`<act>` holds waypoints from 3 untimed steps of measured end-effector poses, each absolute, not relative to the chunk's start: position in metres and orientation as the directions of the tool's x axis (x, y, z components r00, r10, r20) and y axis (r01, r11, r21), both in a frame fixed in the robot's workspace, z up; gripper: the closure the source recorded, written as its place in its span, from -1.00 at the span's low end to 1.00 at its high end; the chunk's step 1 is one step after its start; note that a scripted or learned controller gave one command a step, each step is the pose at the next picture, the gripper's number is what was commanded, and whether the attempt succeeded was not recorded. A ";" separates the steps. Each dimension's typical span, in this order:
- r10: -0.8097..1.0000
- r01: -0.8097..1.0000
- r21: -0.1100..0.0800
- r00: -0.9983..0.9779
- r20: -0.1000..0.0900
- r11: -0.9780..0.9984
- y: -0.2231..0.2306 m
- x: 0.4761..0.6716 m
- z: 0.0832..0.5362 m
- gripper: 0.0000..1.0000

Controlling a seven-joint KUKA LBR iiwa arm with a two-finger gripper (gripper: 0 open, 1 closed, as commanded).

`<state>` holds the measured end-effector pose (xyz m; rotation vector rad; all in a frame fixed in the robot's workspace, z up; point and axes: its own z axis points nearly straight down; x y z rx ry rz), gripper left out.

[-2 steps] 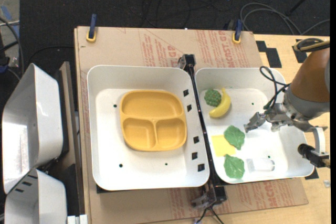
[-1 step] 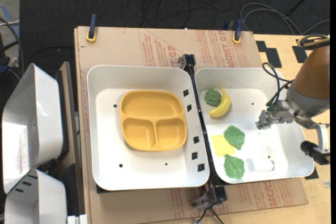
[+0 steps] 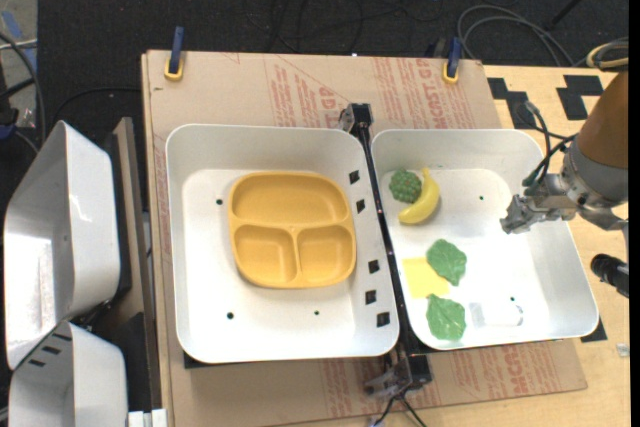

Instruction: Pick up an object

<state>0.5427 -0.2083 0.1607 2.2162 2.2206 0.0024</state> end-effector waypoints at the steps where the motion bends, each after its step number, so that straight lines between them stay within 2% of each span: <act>1: 1.000 1.000 0.005 -0.003 -0.002 0.003 -0.205 0.543 0.204 1.00; 2: 1.000 1.000 0.008 -0.005 -0.003 0.005 -0.200 0.550 0.264 1.00; 3: 1.000 1.000 0.000 -0.007 0.000 0.007 -0.144 0.557 0.257 1.00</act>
